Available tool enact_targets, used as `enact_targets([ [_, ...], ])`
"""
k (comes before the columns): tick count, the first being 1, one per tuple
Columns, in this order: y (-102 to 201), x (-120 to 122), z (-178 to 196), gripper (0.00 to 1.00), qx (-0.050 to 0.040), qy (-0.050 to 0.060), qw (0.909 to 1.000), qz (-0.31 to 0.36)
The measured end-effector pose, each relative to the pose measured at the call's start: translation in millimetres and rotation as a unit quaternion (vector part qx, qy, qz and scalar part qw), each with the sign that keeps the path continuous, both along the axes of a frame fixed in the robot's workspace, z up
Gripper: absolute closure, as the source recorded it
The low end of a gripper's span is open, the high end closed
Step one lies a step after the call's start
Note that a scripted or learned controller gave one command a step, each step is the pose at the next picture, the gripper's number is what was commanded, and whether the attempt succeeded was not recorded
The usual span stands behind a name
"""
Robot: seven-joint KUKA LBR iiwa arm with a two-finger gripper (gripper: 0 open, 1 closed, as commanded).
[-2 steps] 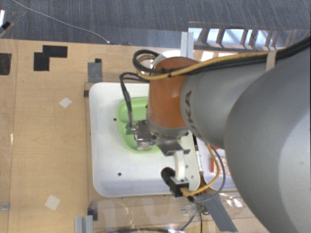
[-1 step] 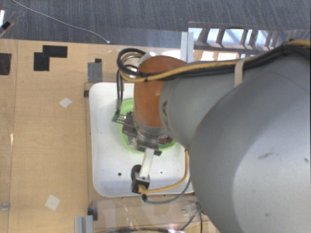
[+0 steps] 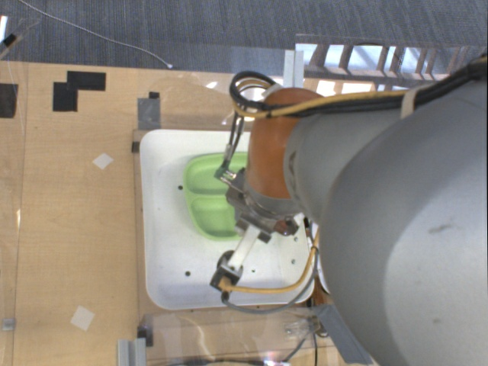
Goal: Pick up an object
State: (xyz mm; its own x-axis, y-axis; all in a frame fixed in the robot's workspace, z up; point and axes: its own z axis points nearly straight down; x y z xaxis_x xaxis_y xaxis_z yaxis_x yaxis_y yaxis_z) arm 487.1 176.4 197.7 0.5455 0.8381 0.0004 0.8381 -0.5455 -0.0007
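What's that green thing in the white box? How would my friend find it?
Find the white bin on the wooden bench, left of the big grey arm. Inside lies a light green tray with two compartments, partly hidden under the arm's orange band. It is the bin's one green thing.

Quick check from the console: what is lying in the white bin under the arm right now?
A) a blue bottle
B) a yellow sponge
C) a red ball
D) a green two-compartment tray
D: a light green tray with a ridge splitting it into two compartments lies in the white bin, partly covered by the arm's orange band and wrist.
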Motion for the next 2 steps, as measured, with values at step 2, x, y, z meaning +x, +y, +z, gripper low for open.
enact_targets([
  [2, 59.0, 0.6, 75.4, 1.00, 0.0022, -0.002, 0.9798, -0.200],
])
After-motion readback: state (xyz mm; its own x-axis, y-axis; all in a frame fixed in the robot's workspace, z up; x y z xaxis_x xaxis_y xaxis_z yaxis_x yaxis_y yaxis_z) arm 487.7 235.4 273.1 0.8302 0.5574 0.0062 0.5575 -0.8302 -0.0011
